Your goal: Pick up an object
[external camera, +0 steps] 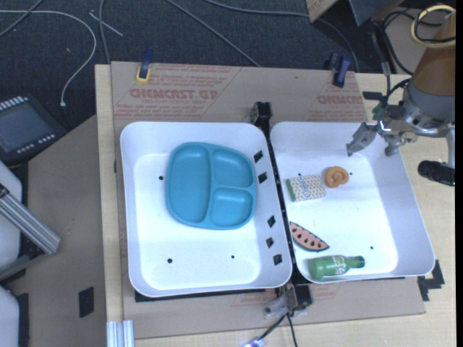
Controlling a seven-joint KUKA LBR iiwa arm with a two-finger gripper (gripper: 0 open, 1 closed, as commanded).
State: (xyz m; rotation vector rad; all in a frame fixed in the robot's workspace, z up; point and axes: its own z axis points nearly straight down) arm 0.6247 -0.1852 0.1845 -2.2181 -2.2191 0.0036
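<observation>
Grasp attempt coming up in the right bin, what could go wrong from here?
1. The green bottle lies against the right bin's front wall, so a finger may hit the wall.
2. The watermelon slice lies flat and may slip out.
3. The end effector hangs apart from every item.

- Gripper point(376, 142) hangs over the upper right of the right bin point(405, 208), fingers spread, nothing between them.
- In that bin: doughnut point(336, 176), patterned packet point(306, 187), watermelon slice point(309, 237), green bottle point(335, 265).
- Left bin point(145, 244) holds a blue divided plate point(211, 185).
</observation>
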